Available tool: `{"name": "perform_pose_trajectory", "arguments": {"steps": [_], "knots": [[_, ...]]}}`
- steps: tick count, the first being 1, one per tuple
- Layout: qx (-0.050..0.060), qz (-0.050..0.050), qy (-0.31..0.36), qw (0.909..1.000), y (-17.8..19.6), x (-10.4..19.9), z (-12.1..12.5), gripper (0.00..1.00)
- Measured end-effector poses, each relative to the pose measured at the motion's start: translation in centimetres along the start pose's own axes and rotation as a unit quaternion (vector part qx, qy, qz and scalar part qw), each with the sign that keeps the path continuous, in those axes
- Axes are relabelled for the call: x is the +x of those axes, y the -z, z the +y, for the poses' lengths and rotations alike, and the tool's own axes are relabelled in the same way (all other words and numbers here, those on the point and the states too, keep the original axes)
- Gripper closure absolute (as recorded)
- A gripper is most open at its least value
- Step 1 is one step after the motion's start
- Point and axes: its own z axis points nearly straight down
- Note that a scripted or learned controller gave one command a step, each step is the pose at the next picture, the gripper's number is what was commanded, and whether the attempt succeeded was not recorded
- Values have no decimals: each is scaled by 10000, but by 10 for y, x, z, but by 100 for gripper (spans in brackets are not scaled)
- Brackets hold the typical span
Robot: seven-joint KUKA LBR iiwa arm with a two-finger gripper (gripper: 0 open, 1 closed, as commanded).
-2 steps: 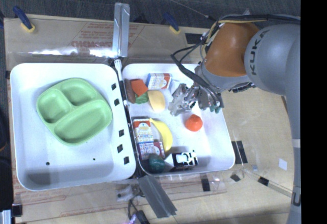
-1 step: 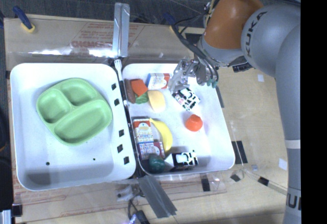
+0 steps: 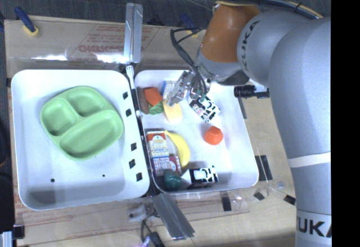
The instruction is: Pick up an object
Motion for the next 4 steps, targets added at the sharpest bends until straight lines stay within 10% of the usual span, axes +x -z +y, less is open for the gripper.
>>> {"name": "perform_pose_trajectory", "arguments": {"steps": [1,3,4], "knots": [[2,-54,1180,9930,99,23,-79,100],[-3,0,-361,9993,-37,15,-1,100],[-32,-94,-267,9996,116,29,-4,100]]}}
